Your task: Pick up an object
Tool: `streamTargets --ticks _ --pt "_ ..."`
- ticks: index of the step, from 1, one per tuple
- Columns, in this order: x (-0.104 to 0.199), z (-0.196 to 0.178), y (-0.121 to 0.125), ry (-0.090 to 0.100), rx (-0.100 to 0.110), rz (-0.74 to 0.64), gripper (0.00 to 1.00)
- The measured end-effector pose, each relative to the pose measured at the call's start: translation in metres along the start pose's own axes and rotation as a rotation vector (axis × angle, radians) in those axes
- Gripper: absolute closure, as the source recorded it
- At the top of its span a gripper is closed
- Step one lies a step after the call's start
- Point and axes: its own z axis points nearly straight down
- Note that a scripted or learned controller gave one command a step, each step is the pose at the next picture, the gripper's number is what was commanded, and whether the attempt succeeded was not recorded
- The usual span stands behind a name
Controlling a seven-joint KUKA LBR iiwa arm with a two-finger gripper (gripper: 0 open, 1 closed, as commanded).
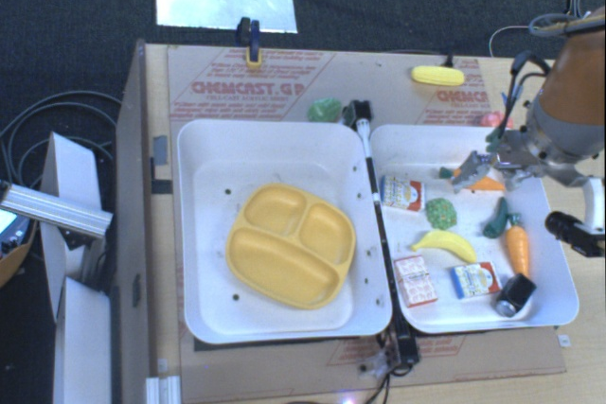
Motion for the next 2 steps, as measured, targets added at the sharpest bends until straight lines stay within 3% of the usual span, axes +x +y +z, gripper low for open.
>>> streamTargets --ticks 1,2 --pt "-0.009 0.144 -0.021 0.002 0.005 0.005 0.0" --pt "-0.046 0.136 0.036 -0.003 -0.006 -0.001 0.0"
